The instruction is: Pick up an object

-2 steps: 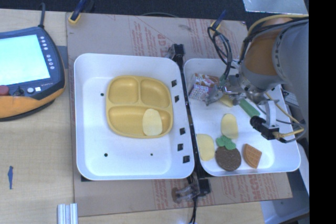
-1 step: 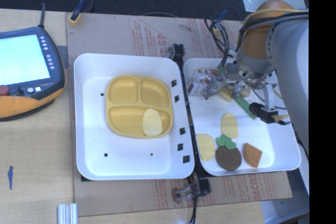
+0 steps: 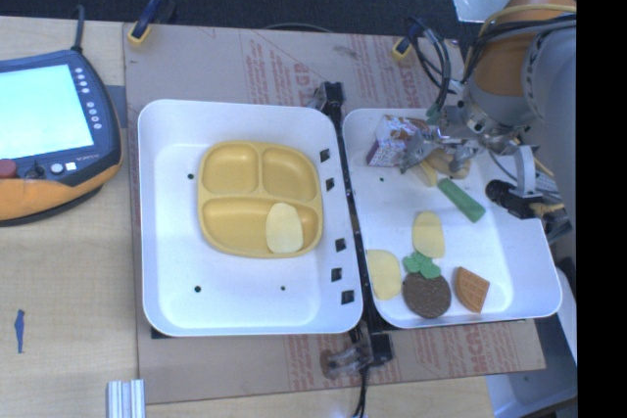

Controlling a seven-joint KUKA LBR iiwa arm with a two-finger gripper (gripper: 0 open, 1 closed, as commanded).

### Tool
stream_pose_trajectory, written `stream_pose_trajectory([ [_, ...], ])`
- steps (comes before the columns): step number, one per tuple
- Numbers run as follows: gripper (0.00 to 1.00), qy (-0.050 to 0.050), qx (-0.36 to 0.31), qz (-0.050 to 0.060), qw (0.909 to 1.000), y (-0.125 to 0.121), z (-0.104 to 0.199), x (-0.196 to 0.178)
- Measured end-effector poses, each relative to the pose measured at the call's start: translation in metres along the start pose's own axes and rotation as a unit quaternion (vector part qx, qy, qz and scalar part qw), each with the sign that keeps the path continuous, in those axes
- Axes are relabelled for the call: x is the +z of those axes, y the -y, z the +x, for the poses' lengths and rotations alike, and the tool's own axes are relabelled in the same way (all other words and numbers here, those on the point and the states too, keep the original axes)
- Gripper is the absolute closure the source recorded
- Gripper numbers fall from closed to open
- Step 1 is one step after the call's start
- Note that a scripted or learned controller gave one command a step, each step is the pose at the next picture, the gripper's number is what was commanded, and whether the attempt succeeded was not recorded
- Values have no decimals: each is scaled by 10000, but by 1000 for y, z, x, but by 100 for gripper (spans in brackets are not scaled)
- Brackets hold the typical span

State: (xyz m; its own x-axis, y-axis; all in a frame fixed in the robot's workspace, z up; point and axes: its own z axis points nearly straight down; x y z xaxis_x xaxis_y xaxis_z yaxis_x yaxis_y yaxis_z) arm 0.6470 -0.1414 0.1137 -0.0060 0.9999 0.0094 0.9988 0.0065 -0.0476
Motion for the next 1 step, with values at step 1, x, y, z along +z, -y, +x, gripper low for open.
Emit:
stream_pose_trajectory([
  [1, 0, 42, 34, -143, 9999, -5, -61, 26],
])
